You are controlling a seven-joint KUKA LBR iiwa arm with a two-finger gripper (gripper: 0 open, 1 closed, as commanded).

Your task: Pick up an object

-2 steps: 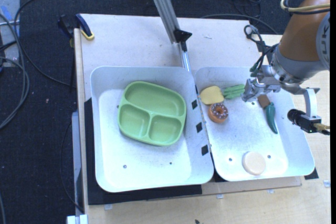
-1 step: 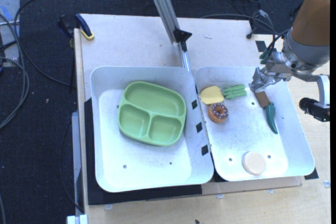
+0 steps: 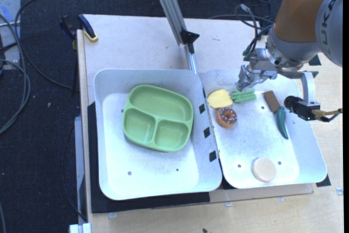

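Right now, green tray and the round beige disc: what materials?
Green tray: looks like moulded plastic, matte, uniform colour with rounded compartment walls. Beige disc: smooth and pale, possibly plastic or wood; too small to tell.

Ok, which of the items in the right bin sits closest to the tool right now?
The light green piece, lying just below the tool. The yellow item and donut lie further left, the teal-and-brown piece to the right, the cream disc far toward the front.
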